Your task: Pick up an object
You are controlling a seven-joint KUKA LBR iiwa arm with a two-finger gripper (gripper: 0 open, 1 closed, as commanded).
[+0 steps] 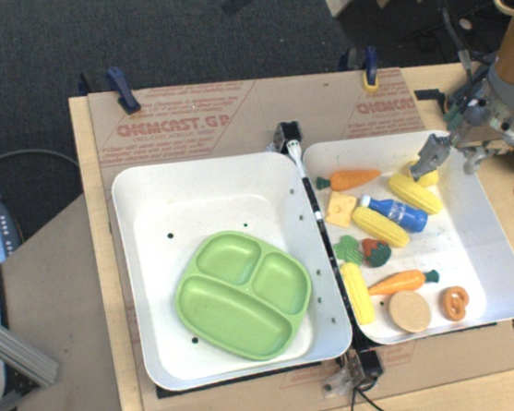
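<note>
Gripper [435, 154]: grey, reaching in from the right over the upper right part of the right bin; one finger shows clearly above a corn cob, and whether the fingers are apart or together cannot be told.
Nearest object: yellow corn cob [415, 192], lying slanted just under the gripper tip; contact cannot be confirmed.
Beside it: blue bottle [397, 211] touching a second corn cob [377, 225]; both lie close against the first cob.
Further out: orange carrot [354, 179] near the bin's top edge, cheese wedge [339, 210], green-and-red vegetable piece [363, 252].
Lower row: third corn cob [356, 292] along the divider, second carrot [398, 282], round tan disc [410, 312], small pretzel [455, 301].
Right bin [490, 246]: holds all the loose items.
Left bin [148, 223]: holds a green divided plate [242, 294].
Handling note: the likely target is the cob under the tip; straddle it across its narrow width, descending straight, so the bottle alongside is not nudged.
Risk: the rounded cob may roll from an off-centre grasp.
</note>
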